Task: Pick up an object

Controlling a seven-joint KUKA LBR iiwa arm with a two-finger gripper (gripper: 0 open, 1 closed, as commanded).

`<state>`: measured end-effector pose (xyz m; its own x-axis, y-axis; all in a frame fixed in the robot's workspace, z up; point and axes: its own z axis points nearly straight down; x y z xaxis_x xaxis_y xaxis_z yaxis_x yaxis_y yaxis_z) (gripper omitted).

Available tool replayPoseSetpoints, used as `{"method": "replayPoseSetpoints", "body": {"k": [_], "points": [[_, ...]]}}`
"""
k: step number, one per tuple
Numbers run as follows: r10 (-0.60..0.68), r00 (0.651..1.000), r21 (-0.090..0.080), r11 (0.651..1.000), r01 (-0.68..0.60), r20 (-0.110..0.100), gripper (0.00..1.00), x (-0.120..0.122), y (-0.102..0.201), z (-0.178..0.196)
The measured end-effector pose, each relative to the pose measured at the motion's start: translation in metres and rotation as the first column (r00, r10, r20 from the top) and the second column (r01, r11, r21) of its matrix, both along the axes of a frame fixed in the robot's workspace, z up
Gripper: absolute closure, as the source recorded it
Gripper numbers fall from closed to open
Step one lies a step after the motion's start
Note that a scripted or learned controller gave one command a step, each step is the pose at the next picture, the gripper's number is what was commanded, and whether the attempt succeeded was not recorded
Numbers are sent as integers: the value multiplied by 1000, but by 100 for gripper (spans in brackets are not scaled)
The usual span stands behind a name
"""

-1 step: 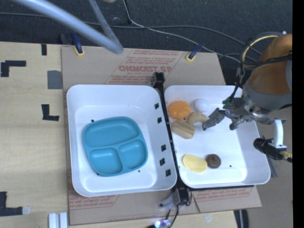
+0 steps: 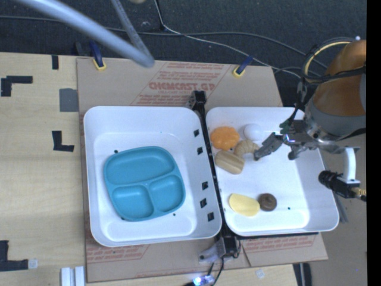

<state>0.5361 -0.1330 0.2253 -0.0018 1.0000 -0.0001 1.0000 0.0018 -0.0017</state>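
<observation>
The right bin holds several food toys. An orange round piece, a white egg-like ball and a tan bread-like piece cluster at its upper left. A yellow oval and a dark brown disc lie near its front. My gripper hovers over the bin's middle right, fingers spread open with nothing between them, pointing left toward the cluster.
The left bin holds a blue divided tray. A black divider strip runs between the bins. Both bins rest on cardboard. Cables trail across the dark floor at the back.
</observation>
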Motion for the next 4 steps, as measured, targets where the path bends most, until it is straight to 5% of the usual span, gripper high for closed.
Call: {"method": "replayPoseSetpoints", "body": {"k": [3, 4], "points": [[0, 1000, -1, 1000, 0, 1, 0, 0, 5, -143], [0, 1000, -3, 1000, 0, 3, 100, 1, 4, -129]]}}
